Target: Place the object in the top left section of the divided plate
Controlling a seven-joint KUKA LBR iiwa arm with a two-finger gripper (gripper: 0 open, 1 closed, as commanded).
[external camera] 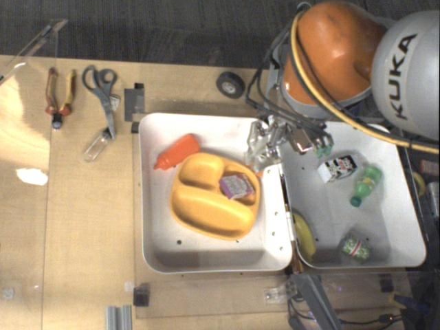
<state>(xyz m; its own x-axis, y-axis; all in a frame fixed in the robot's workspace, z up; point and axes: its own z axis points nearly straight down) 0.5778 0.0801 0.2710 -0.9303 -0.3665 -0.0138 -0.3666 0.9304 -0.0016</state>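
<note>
You see the small purple packet (236,185) lying in a right section of the yellow plastic divided plate (206,212). The gripper (263,145) hovers beside it, state unclear. A wrong section may fail the task.

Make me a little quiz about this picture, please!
1. True or false: the purple packet lies in the yellow plate.
2. What orange thing lies beside the plate? A) carrot B) ball C) cup
3. Which bin holds the green bottle?

Key:
1. True; it sits in the plate's right-hand section.
2. A, the carrot, at the plate's upper left.
3. The right bin, with a banana near its left wall. The tool hangs over the left bin.
</note>
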